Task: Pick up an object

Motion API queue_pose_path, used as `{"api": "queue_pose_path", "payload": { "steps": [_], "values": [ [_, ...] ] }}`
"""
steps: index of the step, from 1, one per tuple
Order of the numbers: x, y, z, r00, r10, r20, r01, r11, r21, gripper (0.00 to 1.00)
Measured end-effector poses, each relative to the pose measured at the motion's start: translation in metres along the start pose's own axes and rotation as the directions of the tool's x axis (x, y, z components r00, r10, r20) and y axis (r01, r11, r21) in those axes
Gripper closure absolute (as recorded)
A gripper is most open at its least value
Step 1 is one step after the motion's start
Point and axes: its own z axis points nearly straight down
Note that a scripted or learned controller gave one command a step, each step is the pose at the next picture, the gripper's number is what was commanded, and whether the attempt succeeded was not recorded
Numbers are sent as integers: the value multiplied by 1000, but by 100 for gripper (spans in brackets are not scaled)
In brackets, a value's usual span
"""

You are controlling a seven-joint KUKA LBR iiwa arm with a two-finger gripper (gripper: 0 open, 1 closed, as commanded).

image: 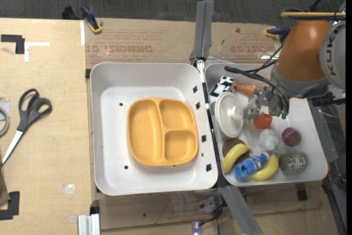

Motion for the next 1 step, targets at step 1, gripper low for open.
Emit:
{"api": "queue_pose_path", "payload": {
  "steps": [1],
  "values": [
    [-15, 61, -151, 996, 93, 0, -93, 996, -1, 100]
  ]
}}
